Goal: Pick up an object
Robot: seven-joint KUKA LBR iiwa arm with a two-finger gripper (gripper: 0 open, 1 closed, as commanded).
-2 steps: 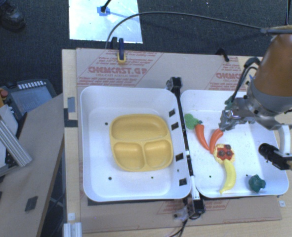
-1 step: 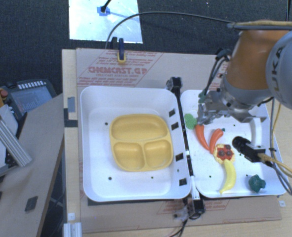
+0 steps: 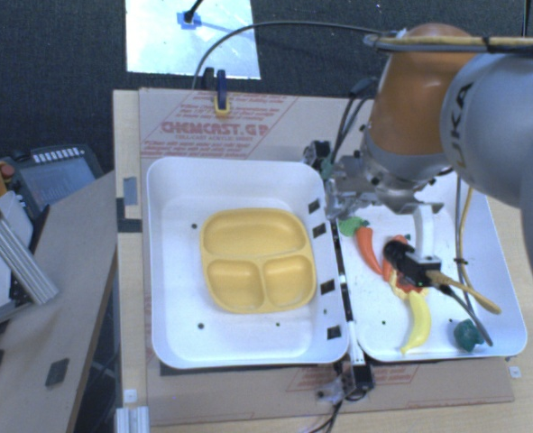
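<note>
Though I cannot tell how far the gripper (image 3: 342, 204) is open, nothing shows in its hold. The carrot (image 3: 368, 249) lies just below-right of it, green top nearest, its long axis running away from the gripper.

The arm (image 3: 500, 124) hides your right bin's (image 3: 505, 287) far end; the teal lump (image 3: 465, 335) is too small to name.

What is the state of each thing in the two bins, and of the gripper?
yellow plate: flat, right way up, compartments bare, in left bin.
carrot: lying down in right bin, green top toward gripper.
banana-shaped toy: lying down, right bin.
teal object: resting, right bin.
gripper: low beside carrot's top.
</note>
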